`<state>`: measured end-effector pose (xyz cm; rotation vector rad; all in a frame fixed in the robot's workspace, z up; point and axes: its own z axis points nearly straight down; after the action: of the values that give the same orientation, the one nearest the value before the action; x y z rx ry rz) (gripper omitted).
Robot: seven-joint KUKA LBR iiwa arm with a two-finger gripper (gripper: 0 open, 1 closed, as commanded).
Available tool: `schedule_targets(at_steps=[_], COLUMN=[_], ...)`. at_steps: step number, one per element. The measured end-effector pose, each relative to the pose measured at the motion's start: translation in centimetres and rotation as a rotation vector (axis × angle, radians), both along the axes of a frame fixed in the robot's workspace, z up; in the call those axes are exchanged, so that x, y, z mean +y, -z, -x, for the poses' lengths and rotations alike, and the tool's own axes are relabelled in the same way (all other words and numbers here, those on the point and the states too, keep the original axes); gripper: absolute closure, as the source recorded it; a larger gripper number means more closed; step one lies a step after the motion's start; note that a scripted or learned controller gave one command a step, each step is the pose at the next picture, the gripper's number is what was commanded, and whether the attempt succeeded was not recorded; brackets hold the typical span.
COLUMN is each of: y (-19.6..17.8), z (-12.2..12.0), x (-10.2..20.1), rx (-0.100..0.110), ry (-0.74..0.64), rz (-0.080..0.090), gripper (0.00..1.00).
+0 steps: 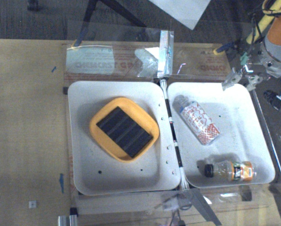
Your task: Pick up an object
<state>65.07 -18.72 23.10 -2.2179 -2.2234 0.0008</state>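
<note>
Camera view: bottle (196, 119) bears an unreadable red-and-white patterned label.

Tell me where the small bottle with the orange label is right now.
In the camera view, the small bottle lies on its side in the right bin, near its front edge, just below the larger red-and-white patterned bottle.

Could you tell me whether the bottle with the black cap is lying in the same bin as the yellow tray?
No, the bottle lies in the right bin, while the yellow tray sits in the left bin.
</note>
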Motion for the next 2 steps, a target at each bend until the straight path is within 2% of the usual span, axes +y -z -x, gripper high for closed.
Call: schedule_targets(at_steps=[1, 2], y=[0.0, -3.6], z=[0.0, 2.5], x=[0.0, 1.5], rx=[0.000, 0.002], ry=[0.000, 0.126], rz=[0.000, 0.000], gripper=[0.00, 0.00])
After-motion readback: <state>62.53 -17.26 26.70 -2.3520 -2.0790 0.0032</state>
